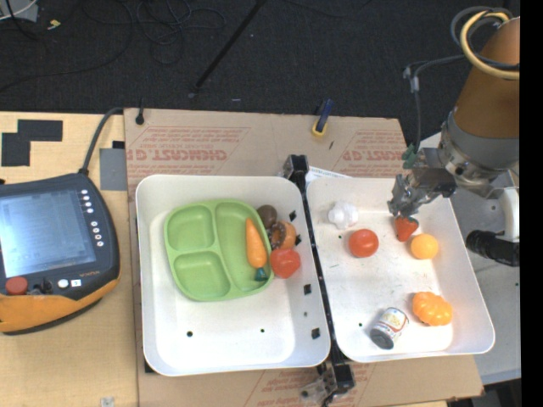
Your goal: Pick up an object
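Note:
My gripper point(405, 210) hangs over the far part of the right bin point(475, 312). A small red piece point(406, 228) sits right at its tip, touching or nearly touching it. Beside that piece lie an orange ball point(424, 247) to the right and a red tomato point(363, 243) to the left. A white lump point(343, 215) rests near the bin's far left wall. An orange pepper point(432, 309) and a tipped can point(389, 326) lie near the front.
The left bin point(221, 337) holds a green divided plate point(204, 253) with a carrot point(255, 242), a red tomato point(285, 262) and brown items point(276, 225) at its right edge. A teach pendant point(51, 236) lies at far left. A blue clamp point(322, 117) sits on the cardboard behind.

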Robot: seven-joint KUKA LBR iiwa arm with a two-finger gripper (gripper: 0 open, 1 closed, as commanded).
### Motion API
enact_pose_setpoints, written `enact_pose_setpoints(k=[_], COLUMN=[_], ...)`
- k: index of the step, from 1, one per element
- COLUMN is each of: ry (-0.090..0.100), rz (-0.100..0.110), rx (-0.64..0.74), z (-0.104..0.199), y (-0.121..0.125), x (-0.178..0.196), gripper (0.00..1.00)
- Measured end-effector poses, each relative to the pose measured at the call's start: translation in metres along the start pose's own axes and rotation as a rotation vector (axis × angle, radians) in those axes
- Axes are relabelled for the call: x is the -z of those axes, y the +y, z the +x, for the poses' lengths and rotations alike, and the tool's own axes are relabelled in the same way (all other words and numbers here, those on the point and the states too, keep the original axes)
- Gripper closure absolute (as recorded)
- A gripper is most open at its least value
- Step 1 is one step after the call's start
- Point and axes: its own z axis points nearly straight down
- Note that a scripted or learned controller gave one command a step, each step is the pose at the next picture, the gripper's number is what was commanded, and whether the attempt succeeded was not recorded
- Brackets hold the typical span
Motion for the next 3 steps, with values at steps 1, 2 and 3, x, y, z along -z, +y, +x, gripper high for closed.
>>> enact_pose_setpoints(k=[1, 2, 3], ry=[0.005, 0.001, 0.004], rz=[-0.003, 0.006, 0.000], rx=[0.012, -0.004, 0.002], z=[0.109, 0.052, 0.083], y=[0.030, 0.013, -0.054], x=[0.011, -0.048, -0.002], gripper=[1.00, 1.00, 1.00])
